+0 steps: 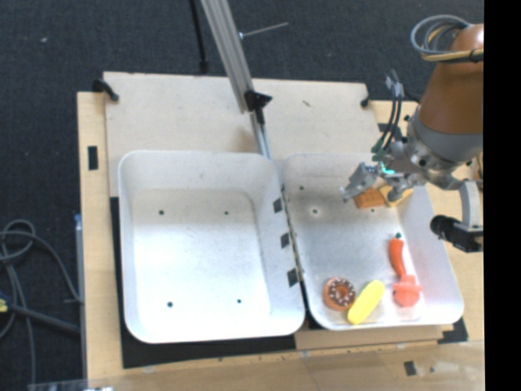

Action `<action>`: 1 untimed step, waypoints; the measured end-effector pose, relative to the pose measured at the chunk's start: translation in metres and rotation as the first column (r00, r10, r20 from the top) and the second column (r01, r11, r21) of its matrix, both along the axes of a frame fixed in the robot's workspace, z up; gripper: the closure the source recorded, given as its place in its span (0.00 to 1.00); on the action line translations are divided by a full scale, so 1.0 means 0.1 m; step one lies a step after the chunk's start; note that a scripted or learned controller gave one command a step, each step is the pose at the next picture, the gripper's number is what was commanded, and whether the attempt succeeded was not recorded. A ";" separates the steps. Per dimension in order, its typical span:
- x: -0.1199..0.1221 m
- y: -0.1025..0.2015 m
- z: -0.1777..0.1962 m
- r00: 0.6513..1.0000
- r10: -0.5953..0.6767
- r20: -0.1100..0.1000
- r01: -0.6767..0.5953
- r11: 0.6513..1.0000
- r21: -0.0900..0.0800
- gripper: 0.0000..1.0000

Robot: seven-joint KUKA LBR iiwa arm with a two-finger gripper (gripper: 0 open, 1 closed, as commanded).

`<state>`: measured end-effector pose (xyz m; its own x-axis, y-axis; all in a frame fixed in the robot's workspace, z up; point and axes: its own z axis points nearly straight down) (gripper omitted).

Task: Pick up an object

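Gripper fingers close around a tan block above the right bin.

A slanted silver aluminium rail crosses above the far desk. Near right, a brown sprinkled doughnut, yellow oblong toy and orange plastic carrot crowd the right white bin; its middle floor lies open.

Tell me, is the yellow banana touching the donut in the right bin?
Touching. The camera view shows the yellow banana lying against the donut with no gap between them.
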<state>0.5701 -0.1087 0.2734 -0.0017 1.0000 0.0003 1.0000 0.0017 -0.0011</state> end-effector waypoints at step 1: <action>0.01 0.00 0.02 1.000 -0.002 0.003 0.002 1.000 -0.001 0.00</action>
<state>0.5706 -0.1091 0.2752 0.0000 1.0000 -0.0005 1.0000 0.0000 0.0022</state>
